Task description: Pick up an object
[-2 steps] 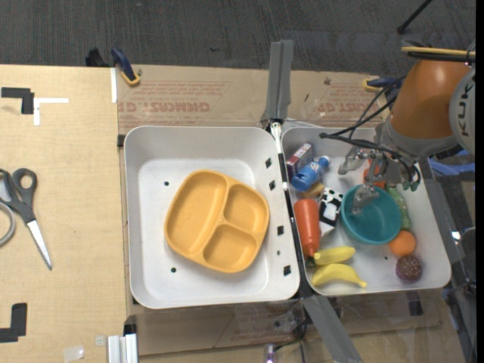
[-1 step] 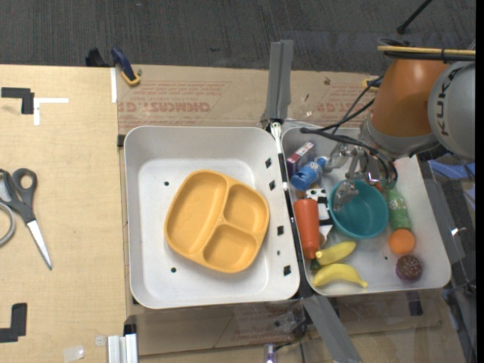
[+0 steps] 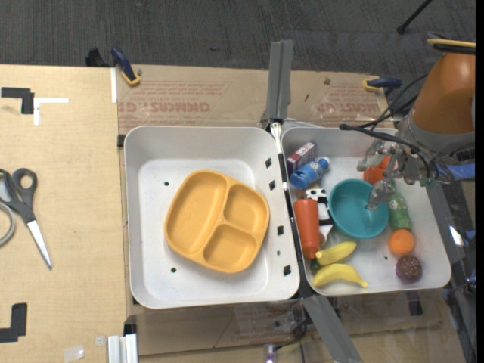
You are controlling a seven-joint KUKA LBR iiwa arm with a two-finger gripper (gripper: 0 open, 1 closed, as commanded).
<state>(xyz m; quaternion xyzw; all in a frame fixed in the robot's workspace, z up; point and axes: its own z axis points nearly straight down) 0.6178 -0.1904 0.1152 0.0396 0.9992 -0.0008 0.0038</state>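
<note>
Over the right bin (image 3: 442, 267), the gripper (image 3: 380, 195) hangs above the teal bowl (image 3: 355, 209), fingertips at its right rim; grip state, I cannot tell. Just right stands a green bottle (image 3: 398, 214), long axis running toward the orange (image 3: 401, 242) below.

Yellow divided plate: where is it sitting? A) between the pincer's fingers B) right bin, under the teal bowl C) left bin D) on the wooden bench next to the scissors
C. The yellow divided plate lies flat on the floor of the left bin, alone there; the teal bowl is in the right bin with the bananas and other items.
</note>
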